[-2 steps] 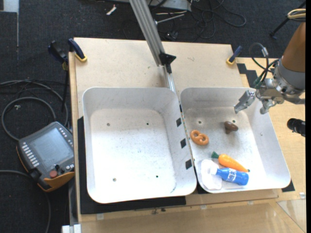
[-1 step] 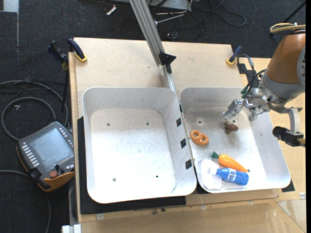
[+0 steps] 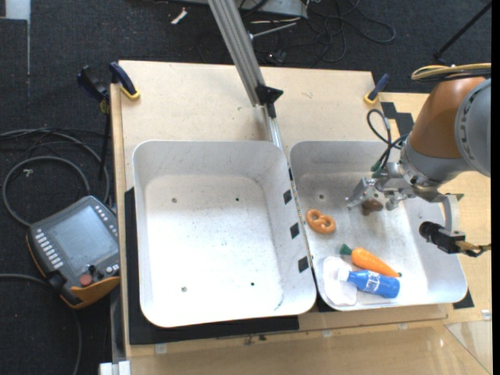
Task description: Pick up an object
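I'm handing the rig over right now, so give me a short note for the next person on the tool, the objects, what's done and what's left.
Tool: low in the right bin, upper area; whether it grips anything cannot be told.
Objects, all in the right bin: pretzel near the left wall; carrot and blue bottle at the front, bottle partly on a white item.
Left bin: nothing to pick.
Done: no pick confirmed.
Left: grasp one object and lift.

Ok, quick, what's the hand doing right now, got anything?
Hand: low in the right bin, above the pretzel; a small dark thing sits at its tip, but open, closed or gripping cannot be told.
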